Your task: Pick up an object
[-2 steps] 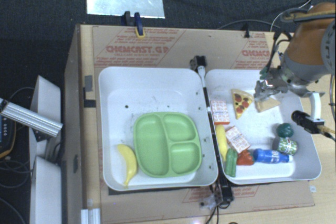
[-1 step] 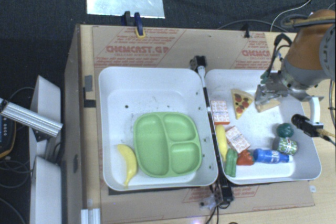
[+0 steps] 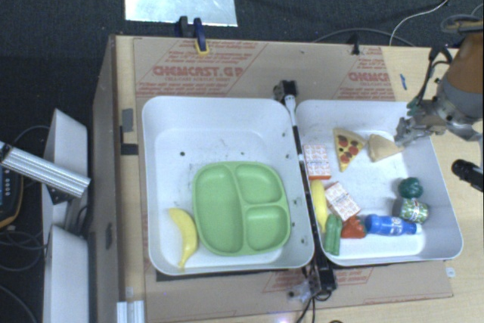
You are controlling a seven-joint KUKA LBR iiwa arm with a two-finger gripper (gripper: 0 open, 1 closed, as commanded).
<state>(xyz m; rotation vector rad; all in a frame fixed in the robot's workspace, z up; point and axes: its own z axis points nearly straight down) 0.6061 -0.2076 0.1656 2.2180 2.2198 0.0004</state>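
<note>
Because the pale beige wedge-shaped toy (image 3: pixel 383 148) lies at the far right of the right-hand shallow white bin (image 3: pixel 446 238), just beside the jaws (image 3: pixel 408 130) on their left, it looks the likeliest pick. Its long axis runs roughly across the bin. Left of the wedge sits a flat pizza-slice toy (image 3: pixel 347 147). Whether the jaws are open or closed cannot be told.

Divided plate (image 3: pixel 242 208) and banana (image 3: pixel 184 235) in left bin (image 3: pixel 219 113), pizza slice (image 3: pixel 348 148) in right bin (image 3: pixel 442 238)
</note>
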